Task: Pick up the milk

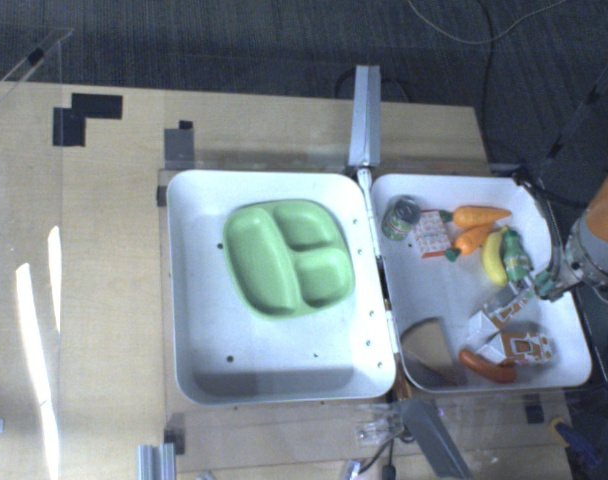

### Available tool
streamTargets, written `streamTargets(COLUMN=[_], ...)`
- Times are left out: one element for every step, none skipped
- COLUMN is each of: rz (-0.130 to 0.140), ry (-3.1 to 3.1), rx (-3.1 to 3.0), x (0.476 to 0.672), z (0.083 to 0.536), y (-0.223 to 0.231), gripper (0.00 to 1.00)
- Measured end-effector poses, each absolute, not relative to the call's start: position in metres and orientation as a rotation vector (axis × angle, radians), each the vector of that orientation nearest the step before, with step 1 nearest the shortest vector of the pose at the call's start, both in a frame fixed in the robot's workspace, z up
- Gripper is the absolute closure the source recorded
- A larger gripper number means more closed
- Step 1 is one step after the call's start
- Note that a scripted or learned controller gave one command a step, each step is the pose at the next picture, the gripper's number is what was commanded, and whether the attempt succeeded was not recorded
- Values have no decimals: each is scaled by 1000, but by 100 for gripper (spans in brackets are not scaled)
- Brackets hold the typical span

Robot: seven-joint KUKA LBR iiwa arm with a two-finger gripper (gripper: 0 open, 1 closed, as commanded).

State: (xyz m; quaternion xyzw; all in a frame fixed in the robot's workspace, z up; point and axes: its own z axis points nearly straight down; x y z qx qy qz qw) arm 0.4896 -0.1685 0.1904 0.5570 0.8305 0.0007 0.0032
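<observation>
Wood bench (104,298) w/ 2 white bins (194,368), dark carpet (234,18) behind; tool (546,286) state unclear.

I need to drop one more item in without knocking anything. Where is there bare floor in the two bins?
Left bin: bare floor borders the green tray, widest along the near edge. Right bin: a bare patch mid-floor between the can and the milk carton. Its far and right sides are crowded.

Robotics lab, wooden bench (104,298), two white bins (184,268), loose cable (454,13) on dark carpet (234,18)
</observation>
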Motion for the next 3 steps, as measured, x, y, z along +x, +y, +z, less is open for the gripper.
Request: streamTargets(rz=[16,12,18], ry=[2557,2577,2552], rx=[1752,1691,1714], x=[498,503,521], z=[117,107,107], y=[-159,-159,-125], gripper=[0,0,0])
